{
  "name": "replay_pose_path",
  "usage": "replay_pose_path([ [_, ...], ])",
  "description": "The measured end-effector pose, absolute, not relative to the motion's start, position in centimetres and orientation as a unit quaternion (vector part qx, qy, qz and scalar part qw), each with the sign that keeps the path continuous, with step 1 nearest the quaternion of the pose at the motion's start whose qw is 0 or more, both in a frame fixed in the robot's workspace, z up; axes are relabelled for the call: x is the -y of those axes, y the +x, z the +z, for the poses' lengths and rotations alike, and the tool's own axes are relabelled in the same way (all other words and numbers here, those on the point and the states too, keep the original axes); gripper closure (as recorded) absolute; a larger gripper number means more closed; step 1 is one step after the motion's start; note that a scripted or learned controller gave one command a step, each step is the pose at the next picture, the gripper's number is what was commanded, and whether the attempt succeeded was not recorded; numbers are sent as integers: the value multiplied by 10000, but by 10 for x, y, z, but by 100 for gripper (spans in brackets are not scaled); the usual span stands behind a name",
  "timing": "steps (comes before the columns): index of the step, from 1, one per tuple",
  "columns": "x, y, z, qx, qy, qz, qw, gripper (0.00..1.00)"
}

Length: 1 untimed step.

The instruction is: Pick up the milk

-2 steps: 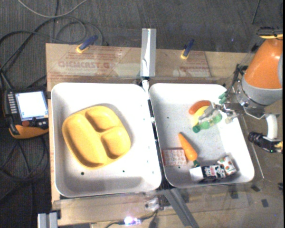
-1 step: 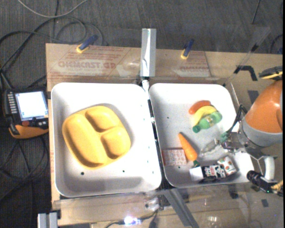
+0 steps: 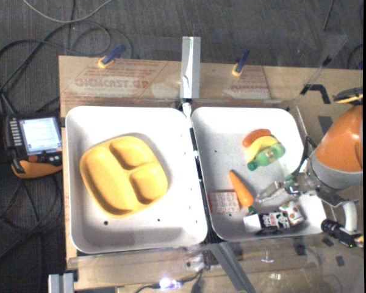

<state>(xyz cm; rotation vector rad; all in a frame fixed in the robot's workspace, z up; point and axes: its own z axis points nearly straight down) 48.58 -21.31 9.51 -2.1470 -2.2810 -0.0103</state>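
We look down on a worktop (image 3: pixel 79 81) carrying 2 shallow white bins side by side. The left bin (image 3: pixel 79 224) holds 1 thing: a yellow plate (image 3: pixel 125 174) divided into 3 compartments, lying near the bin's middle.

The right bin (image 3: pixel 222 130) holds several small things. Toward its upper right sit an orange-red piece (image 3: pixel 256 137), a yellow piece (image 3: pixel 262 144) and a green bottle (image 3: pixel 266 156), bunched together and touching. Below them, near the middle, lies a carrot (image 3: pixel 242 188), tilted. Just left of the carrot's lower end is a small reddish packet (image 3: pixel 224 202).

The milk (image 3: pixel 274 219), a small white carton with dark print, lies on its side in the right bin's lower right corner. The arm reaches in from the right, and its pincer (image 3: pixel 279 191) hangs just above the carton; we cannot tell how far it is open, nor whether it has hold of anything
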Motion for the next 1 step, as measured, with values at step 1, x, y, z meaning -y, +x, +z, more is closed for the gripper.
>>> replay_pose_path([
  [1,213,484,110,7363,-6766,-1,12,0],
])
